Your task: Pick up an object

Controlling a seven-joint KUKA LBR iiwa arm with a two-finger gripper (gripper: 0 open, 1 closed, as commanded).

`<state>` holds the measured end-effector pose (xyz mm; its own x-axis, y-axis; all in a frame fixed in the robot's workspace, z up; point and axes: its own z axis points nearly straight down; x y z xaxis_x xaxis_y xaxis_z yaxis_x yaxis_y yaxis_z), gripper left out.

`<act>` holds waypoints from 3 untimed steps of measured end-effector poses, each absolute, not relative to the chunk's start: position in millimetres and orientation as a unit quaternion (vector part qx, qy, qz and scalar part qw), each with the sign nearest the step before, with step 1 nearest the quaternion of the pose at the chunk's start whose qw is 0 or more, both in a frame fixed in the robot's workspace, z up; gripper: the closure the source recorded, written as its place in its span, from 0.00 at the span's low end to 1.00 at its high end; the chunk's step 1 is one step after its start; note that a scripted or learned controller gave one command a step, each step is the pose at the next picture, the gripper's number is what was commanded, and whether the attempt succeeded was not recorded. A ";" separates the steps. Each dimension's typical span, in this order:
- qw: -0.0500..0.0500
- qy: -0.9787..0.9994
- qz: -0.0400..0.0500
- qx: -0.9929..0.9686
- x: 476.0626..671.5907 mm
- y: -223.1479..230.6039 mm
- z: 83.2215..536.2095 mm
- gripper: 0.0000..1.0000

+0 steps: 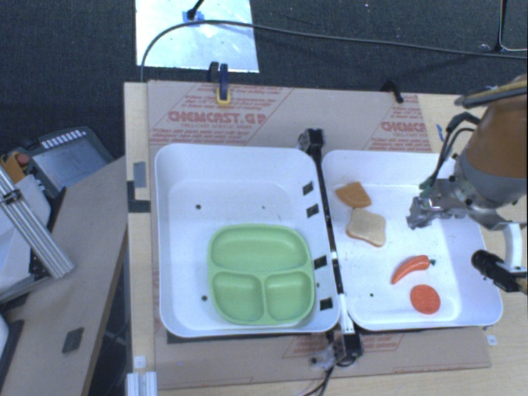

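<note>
The right bin (388, 165) holds an orange-brown toast-shaped piece (354, 194), a pale bread slice (367, 227), a red-orange chili pepper (410, 267) and a red round slice (425, 299). My gripper (421, 214) hangs over the right bin, to the right of the bread slice and above the pepper. Nothing shows between its fingers. Whether it touches the bin floor is unclear.
A green divided plate (261, 272) lies in the left bin (190, 180). A black divider with clips (323, 229) runs between the bins. The arm's orange band (503, 139) comes in from the right. A tablet (70, 159) and a metal rail (33, 229) sit at the left.
</note>
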<state>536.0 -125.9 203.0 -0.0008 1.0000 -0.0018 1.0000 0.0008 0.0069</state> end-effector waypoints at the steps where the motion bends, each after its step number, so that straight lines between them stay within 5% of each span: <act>1: 0.002 0.708 0.001 0.706 537.2 -126.1 221.9 1.00; 3: 0.001 0.710 0.001 0.704 573.8 -18.9 211.3 1.00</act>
